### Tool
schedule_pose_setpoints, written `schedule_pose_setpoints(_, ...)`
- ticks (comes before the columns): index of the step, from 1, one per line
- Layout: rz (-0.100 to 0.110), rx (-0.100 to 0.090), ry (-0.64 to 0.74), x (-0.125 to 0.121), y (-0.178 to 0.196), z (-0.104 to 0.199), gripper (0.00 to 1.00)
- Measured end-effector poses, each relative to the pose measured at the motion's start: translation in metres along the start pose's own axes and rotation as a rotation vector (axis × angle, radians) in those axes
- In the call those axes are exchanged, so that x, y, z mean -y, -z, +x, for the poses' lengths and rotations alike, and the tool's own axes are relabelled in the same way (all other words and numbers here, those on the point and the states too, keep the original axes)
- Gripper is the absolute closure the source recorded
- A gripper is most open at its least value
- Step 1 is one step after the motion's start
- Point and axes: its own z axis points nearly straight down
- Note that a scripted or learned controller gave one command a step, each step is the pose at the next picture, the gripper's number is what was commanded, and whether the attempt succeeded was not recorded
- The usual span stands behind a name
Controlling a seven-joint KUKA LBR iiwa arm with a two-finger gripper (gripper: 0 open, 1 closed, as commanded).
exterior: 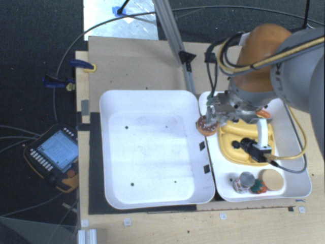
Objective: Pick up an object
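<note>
1. Brown, round, biscuit-like object (206,127) sits at the left rim of the right bin (299,184), against the wall shared with the left bin (147,146); it lies just left of and below the gripper (219,114)
2. Whether the gripper's fingers are apart or together cannot be told, nor whether the brown object is in them or merely beside them
3. Being round, the object shows no long axis; any closing direction would likely serve
4. Yellow banana-shaped toy (244,139) lies to the right, under the wrist, its length running left to right
5. Near the bin's front edge: a small grey-capped item (246,179), a tan disc (272,180)
6. Teach pendant (53,154) rests well left of the bench
</note>
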Motion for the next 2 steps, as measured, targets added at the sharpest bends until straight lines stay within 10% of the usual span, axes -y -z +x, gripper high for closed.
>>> schedule_pose_setpoints(2,-0.002,-0.001,0.001,0.047,0.015,0.092,1.0)
